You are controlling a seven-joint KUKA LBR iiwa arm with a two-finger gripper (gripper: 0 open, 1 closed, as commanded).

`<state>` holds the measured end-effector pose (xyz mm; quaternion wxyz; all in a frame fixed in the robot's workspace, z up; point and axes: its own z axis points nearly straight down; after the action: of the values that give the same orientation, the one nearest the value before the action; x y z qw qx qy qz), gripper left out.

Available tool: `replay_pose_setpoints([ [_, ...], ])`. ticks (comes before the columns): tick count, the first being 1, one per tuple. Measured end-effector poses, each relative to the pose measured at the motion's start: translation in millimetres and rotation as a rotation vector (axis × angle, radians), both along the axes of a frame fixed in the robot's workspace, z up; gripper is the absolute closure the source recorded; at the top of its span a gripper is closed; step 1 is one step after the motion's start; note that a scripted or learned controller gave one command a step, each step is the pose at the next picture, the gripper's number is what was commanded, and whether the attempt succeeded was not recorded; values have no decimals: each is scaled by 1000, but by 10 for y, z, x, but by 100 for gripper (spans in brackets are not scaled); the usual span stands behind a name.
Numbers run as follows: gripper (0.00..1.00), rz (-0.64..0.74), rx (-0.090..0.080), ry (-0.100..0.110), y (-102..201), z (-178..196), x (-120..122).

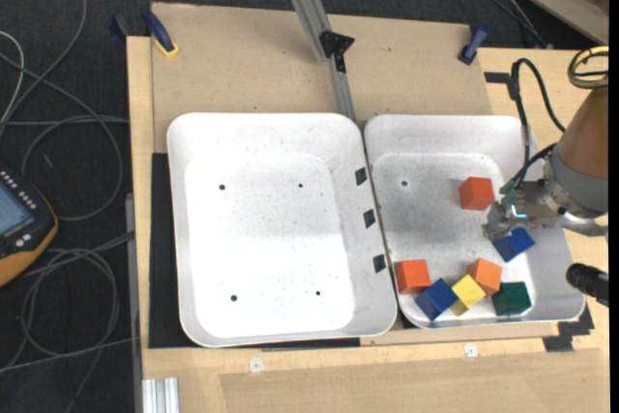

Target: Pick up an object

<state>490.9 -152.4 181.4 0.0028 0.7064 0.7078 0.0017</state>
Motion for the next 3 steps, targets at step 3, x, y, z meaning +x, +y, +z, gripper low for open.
replay_pose_setpoints([
  [3,100,5,3,3,1011,687,497],
])
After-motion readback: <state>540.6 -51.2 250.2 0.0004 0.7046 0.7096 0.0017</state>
